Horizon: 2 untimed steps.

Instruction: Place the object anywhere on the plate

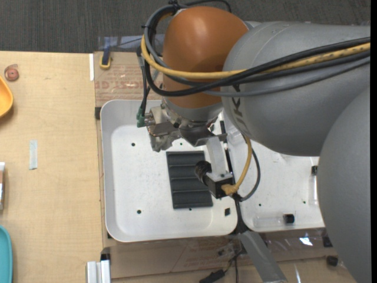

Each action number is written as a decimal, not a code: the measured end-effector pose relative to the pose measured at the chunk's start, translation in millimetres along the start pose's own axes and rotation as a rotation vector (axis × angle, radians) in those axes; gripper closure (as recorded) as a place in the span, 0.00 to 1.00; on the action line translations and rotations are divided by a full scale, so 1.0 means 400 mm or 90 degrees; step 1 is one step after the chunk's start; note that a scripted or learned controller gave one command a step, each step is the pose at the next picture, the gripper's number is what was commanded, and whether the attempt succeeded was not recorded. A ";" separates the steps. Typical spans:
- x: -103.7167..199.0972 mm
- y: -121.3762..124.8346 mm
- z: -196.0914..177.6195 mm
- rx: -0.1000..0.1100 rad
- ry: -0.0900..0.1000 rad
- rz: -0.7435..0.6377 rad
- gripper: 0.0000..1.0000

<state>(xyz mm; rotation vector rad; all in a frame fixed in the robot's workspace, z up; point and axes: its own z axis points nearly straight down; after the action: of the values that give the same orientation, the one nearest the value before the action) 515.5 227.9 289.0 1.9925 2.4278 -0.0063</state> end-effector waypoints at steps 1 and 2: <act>-0.043 0.085 0.409 0.002 0.000 0.195 0.00; -0.047 0.154 0.240 -0.001 0.001 -0.214 0.00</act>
<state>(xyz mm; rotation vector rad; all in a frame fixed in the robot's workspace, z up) 579.5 221.1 193.1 1.5576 2.7279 -0.0032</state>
